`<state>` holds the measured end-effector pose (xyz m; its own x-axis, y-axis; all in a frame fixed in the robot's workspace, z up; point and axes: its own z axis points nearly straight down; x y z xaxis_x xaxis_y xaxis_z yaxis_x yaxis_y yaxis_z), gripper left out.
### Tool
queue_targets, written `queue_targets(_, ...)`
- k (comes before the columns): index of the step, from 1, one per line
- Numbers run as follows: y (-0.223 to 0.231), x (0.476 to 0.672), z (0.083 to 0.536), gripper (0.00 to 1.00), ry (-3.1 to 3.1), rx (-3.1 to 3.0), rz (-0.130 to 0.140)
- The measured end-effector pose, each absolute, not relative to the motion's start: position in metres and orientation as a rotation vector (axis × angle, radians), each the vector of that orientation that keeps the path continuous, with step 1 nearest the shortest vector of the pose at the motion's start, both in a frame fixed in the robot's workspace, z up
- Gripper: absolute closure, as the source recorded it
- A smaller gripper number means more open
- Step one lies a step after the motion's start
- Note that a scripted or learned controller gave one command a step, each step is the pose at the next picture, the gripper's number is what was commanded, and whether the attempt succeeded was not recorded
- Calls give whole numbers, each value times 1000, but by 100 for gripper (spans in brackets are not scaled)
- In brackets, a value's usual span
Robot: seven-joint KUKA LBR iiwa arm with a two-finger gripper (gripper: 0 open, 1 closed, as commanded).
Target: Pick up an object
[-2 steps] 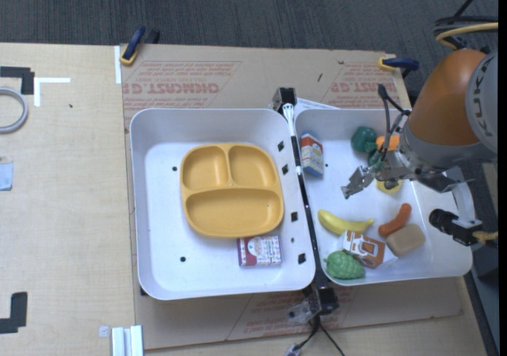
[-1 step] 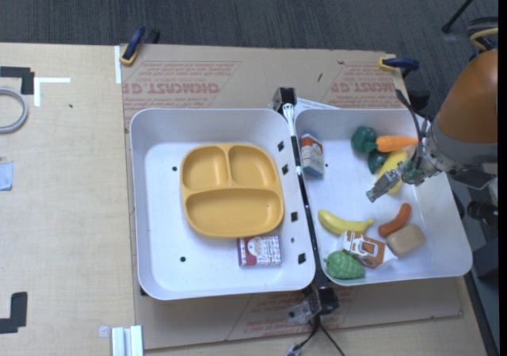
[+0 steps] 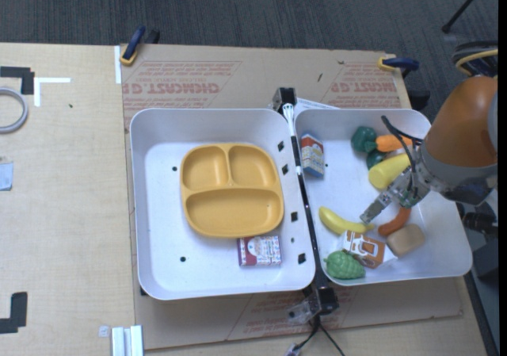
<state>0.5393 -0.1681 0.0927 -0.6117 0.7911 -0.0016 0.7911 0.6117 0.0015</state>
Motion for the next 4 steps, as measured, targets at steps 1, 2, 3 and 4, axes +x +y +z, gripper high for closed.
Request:
queue_targets(1,-133,506,93,0,3004,895,1)
queue_targets(2,-133,508,103,100,3000,901,3)
queue_targets(3,-71,479,250,100,3072,632,1)
queue_targets(4,-71,481,260,100,3066,637,2)
